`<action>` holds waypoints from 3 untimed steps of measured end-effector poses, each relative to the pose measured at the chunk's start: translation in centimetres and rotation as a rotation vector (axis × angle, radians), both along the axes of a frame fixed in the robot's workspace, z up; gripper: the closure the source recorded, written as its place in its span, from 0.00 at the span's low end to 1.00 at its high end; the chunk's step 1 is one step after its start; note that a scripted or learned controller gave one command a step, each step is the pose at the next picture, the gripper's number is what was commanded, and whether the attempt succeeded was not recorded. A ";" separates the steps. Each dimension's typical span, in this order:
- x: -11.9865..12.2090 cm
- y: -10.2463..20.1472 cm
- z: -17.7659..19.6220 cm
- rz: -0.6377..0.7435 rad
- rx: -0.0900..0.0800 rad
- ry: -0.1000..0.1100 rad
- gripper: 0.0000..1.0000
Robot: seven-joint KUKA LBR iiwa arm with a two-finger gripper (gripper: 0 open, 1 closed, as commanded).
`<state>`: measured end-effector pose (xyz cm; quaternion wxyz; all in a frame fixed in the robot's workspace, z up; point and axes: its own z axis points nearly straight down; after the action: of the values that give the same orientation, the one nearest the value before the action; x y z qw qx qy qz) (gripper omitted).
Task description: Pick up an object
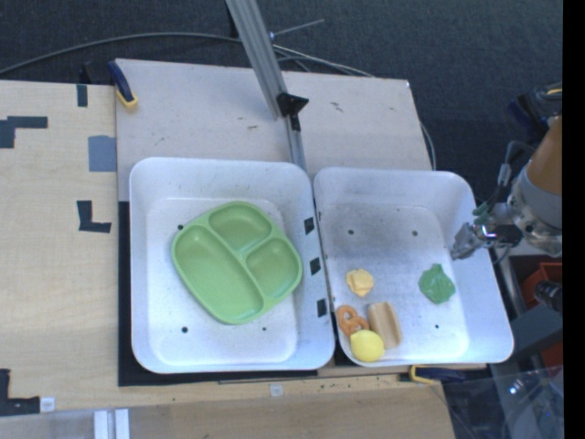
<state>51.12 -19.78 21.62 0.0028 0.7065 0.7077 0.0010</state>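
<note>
my fingers [464,242] at right bin [402,186] right rim, can't tell open/closed | green lump [437,284] just below-left | yellow piece [360,283], pretzel [348,318], bun [384,324], lemon [366,346] bottom-left | green tray [236,261] in left bin [146,245]

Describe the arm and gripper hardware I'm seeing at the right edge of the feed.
The arm is grey, with an orange band above the wrist and a thin dark cable running alongside it. The gripper is a small metallic grey piece with dark parts, sitting at the right rim of the right bin. No markings are legible.
</note>
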 end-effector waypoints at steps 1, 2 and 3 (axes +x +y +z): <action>0.1 0.0 3.4 0.000 0.001 0.003 1.00; 1.1 5.9 3.8 0.006 0.004 0.005 1.00; 1.0 11.7 4.1 0.006 0.005 0.007 1.00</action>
<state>52.14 -8.08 25.77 -0.0013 0.7043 0.7099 0.0002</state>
